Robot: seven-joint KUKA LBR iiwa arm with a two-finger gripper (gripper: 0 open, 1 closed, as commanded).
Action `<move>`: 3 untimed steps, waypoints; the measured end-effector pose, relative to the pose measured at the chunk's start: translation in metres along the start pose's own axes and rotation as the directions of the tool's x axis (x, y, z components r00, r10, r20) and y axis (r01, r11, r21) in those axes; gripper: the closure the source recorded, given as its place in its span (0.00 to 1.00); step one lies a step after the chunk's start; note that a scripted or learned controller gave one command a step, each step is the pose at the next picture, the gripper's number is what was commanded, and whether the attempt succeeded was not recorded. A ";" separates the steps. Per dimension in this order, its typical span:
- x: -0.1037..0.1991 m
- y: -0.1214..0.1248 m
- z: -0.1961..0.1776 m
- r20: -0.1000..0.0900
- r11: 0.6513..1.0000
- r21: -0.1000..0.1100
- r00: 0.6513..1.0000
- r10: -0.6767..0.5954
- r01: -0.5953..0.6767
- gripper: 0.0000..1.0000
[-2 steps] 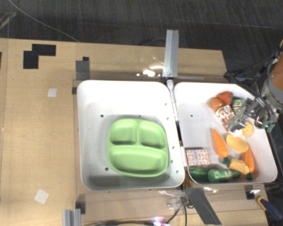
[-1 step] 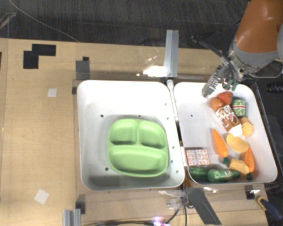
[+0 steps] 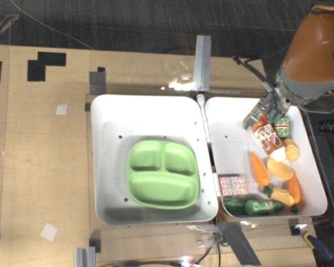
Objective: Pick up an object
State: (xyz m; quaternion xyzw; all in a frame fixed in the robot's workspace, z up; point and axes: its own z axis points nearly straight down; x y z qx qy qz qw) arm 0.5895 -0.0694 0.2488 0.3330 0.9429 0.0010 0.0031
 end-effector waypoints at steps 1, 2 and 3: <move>-0.045 0.043 0.007 0.003 1.000 -0.001 1.000 -0.031 0.031 1.00; -0.046 0.045 -0.006 0.012 0.999 -0.005 0.999 -0.037 0.037 1.00; -0.047 0.047 -0.019 0.021 0.999 -0.010 0.999 -0.043 0.044 1.00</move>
